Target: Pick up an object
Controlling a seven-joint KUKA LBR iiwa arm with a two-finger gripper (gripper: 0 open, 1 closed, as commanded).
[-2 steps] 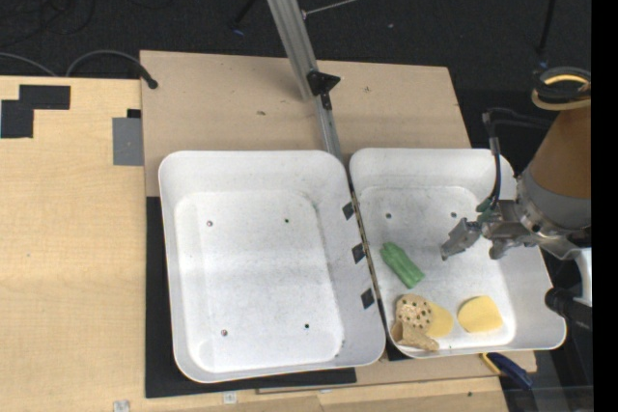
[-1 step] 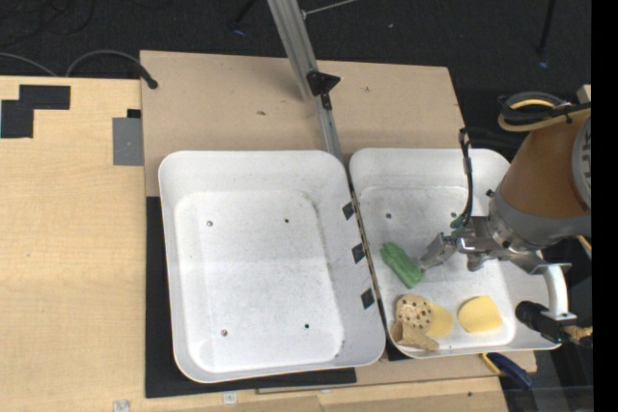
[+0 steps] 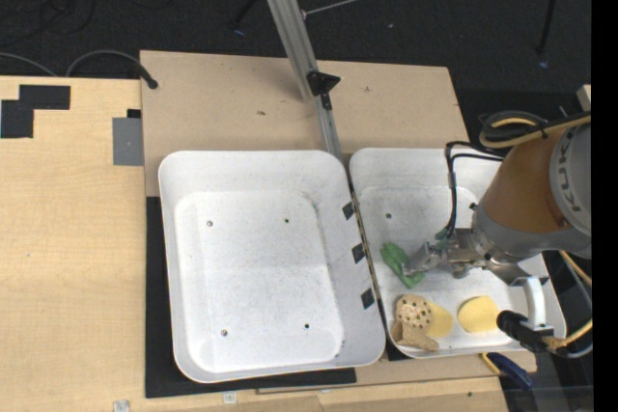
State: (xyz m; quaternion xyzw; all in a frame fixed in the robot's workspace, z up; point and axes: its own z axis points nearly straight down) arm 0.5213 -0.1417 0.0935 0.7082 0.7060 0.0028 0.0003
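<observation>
So we're looking down on two white bins side by side. The left bin [image 3: 183, 198] has nothing in it that we can see besides a few small dark dots on its floor. All the stuff sits in the right bin [image 3: 406, 171], bunched toward its near end.

The arm [image 3: 529, 198] comes in from the right, with the orange band just above the wrist. The gripper [image 3: 423, 258] is down low inside the right bin, tips pointing left at a green thing [image 3: 395, 261] lying on the floor next to the divider. The tips look to be touching or just beside the green thing, but we honestly can't tell how wide the gripper is spread or whether it has hold of anything; it's too small and murky there.

Nearer the front wall there's a tan speckled piece [image 3: 414, 315] touching a yellow piece [image 3: 439, 321], and a round yellow object [image 3: 477, 314] a bit to the right, close to the arm's wrist.
</observation>
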